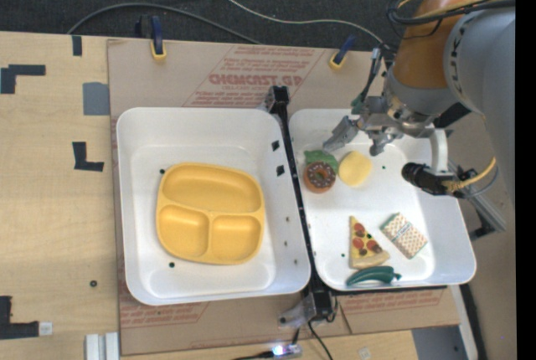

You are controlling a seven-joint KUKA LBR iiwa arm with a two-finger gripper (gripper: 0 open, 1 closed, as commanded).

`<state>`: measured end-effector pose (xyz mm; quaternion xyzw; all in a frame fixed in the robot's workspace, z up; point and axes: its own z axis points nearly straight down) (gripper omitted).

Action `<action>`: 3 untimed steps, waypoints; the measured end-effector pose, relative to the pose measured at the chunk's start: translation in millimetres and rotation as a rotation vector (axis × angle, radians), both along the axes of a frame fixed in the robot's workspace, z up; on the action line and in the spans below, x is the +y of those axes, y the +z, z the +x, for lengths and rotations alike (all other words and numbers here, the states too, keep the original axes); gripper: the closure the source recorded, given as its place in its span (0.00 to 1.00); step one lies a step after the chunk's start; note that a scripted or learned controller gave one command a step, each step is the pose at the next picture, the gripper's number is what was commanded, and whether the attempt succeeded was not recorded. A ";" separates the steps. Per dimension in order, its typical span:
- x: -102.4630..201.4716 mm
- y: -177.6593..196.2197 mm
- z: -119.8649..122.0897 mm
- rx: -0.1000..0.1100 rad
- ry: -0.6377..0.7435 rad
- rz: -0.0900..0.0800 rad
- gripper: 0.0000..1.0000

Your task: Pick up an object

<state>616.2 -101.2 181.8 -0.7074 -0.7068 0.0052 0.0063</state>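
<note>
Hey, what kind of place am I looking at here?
Probably a robotics lab test bench: a robot arm reaches over two white bins, one holding a yellow divided tray, the other toy food like a pizza slice, all on clamped cardboard.

Yellow tray (209,212), white bins (134,182)

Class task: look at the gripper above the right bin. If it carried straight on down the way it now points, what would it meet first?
Probably the yellow round toy, lying just below the gripper; the donut sits beside it. Depth is hard to judge from this slanted view.
</note>
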 end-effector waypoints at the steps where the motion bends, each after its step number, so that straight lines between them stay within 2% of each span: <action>1: 0.2 8.6 3.3 -0.014 0.003 -0.001 0.00; 2: 1.0 -56.4 2.8 -0.009 0.003 -0.002 0.00; 3: 1.6 -93.6 5.5 -0.021 0.002 -0.002 0.00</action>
